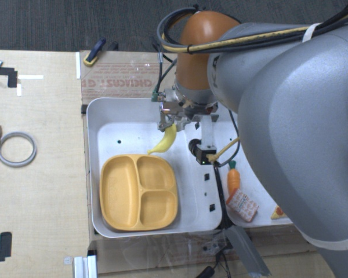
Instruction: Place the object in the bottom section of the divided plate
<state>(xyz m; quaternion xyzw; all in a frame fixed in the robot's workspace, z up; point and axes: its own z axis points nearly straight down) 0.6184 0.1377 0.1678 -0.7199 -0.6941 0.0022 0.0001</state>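
On the far left of the surface [40, 207] a roll of tape [16, 149] lies flat, well apart from the work and with no part in it. Next comes the left bin [95, 155], where the yellow divided plate [139, 191] sits flat in the near half, its one large section on the left and two smaller sections on the right, all bare and ready to receive something. Just above the plate's upper rim hangs the banana [165, 141], its upper end pinched between the fingers of the gripper [171, 122] and its tip drooping toward the plate; it is held high, I judge, so it can clear the rim before being lowered into the bottom section. Further right, in the second bin [252, 172], a carrot [234, 179] and a small packet [243, 205] lie close together, set aside.
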